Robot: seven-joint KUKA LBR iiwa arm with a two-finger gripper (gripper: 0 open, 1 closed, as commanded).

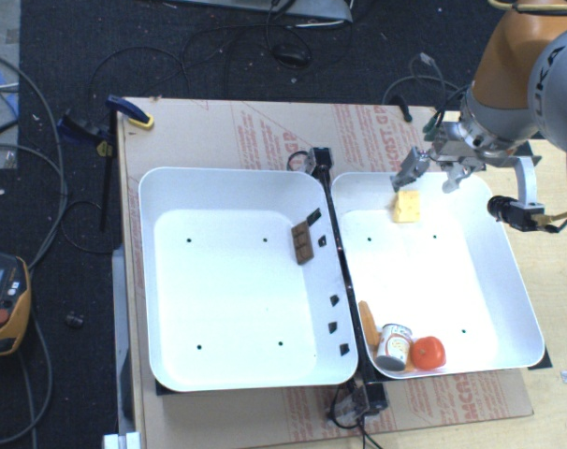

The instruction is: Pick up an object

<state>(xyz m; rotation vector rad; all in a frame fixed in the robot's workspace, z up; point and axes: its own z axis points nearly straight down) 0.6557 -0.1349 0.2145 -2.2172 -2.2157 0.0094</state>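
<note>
Arm: grey KUKA with orange band, reaching in from the right, wrist over the far edge of the right bin point(517, 279).
Hand point(435, 171): two fingers spread apart, nothing between them; released. It hangs above and just behind the yellow block point(407, 206), apart from it, which reads as a lineup for a descent onto that piece.
Yellow block: pale cheese-like wedge, lying flat near the far wall of the right bin, alone with bare floor around it. Judged the likeliest target, since it sits nearest the fingers and has room on both sides.
Near-corner cluster, right bin: orange carrot-like stick point(368, 322) along the inner wall, small can point(393, 345) on its side, red tomato-like ball point(428, 352) just beside the can. Crowded into the corner, so harder to close on cleanly.
Left bin point(162, 251): one brown chocolate-like bar point(303, 243) tilted against the right-hand wall slope; well apart from the hand.
Table point(227, 129): tan board carrying both bins side by side, walls touching along the middle seam.
Task status: pick not yet made; nothing lifted.
Risk: the block lies close to the far wall, so a finger may catch the slope.
</note>
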